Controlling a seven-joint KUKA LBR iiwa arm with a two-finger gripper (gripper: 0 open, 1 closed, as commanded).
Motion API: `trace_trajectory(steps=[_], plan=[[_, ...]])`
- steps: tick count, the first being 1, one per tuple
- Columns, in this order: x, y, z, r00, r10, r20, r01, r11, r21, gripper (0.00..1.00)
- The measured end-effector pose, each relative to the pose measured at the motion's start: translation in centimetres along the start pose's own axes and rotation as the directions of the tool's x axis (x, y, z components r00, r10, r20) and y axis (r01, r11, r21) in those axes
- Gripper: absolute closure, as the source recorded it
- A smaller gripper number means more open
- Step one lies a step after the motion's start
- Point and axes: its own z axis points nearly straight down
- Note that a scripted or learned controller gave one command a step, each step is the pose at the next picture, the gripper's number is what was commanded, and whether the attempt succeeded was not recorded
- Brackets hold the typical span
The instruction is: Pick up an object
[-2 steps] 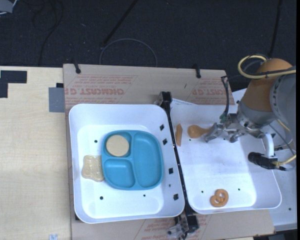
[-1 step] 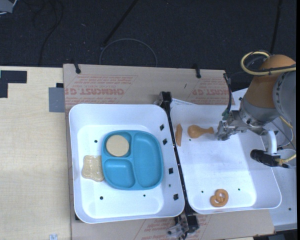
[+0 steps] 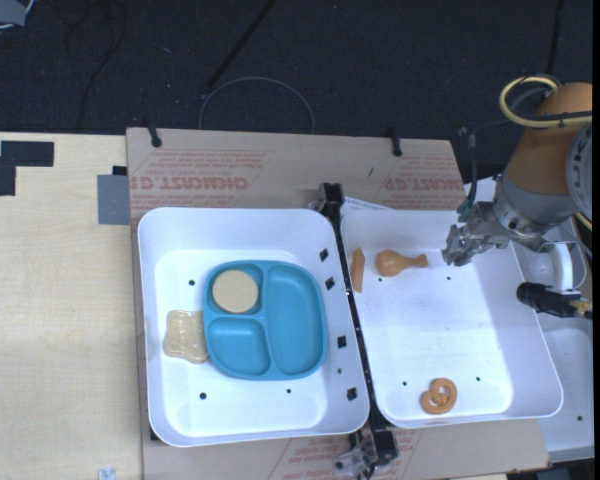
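Right white bin [image 3: 500,368]: tan drumstick-shaped toy [image 3: 400,262], bulbous end left; hand [image 3: 458,249] just beside, finger state unclear.

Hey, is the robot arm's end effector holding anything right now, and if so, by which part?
Nothing is held. The end effector hovers over the right white bin, just right of the orange drumstick-shaped toy, apart from it.
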Motion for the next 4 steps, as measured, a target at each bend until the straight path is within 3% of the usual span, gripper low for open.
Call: trace_trajectory(steps=[1,2,4], plan=[[-0.1,0.3,-4.3,1.000,0.000,0.000,0.000,1.000,0.000,1.00],[-0.3,0.3,-6.2,1.000,0.000,0.000,0.000,1.000,0.001,1.00],[10.0,-0.4,-4.9,1.000,-0.002,-0.002,0.002,1.000,0.007,1.00]])
